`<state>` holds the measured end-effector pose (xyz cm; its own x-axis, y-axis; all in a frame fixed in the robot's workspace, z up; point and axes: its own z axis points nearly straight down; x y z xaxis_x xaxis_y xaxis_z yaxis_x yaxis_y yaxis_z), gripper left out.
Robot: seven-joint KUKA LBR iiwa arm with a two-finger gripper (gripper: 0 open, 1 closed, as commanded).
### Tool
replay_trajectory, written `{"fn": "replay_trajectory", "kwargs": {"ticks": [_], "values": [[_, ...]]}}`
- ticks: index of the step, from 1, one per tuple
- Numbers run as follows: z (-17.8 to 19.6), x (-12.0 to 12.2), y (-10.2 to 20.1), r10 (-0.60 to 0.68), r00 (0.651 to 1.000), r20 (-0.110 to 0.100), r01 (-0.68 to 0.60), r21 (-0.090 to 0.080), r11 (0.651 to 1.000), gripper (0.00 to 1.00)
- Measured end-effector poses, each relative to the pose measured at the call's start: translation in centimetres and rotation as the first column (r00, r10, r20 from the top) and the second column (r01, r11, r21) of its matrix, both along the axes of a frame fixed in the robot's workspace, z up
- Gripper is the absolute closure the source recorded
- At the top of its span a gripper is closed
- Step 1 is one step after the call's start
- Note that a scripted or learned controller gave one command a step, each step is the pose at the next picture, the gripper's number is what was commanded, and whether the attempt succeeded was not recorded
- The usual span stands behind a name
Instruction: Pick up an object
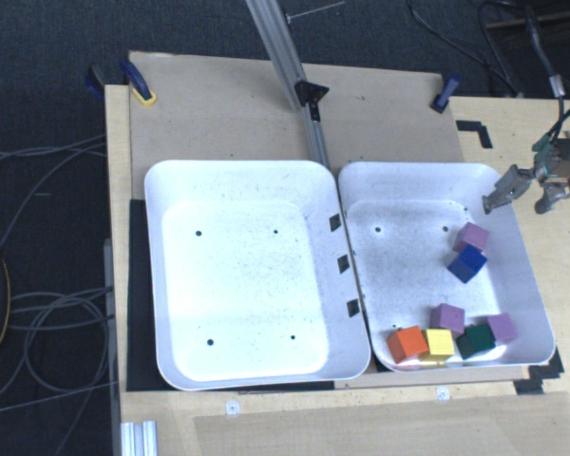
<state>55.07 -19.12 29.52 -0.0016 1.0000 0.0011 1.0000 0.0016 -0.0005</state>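
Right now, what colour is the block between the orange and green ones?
Yellow, seen in the camera view, in the right bin.

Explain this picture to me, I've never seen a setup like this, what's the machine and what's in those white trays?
One camera looks down at a slant on a wooden bench bearing two shallow white plastic bins. The metal two-finger gripper at the right edge is the tip of a robot arm, hovering over the right-hand bin's rim, fingers spread, holding nothing. That bin contains small blocks: a purple one touching a blue one, and near the front purple, orange, yellow, green and purple. The left-hand bin sits alongside.
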Motion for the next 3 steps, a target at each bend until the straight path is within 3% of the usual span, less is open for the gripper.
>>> {"fn": "replay_trajectory", "kwargs": {"ticks": [1, 3], "values": [[0.0, 0.0, 0.0, 0.000, 1.000, 0.000, 0.000, 0.000, 1.000, 0.00], [-12.2, -0.3, 0.9, -0.001, 1.000, -0.007, 0.001, 0.002, 1.000, 0.00]]}}
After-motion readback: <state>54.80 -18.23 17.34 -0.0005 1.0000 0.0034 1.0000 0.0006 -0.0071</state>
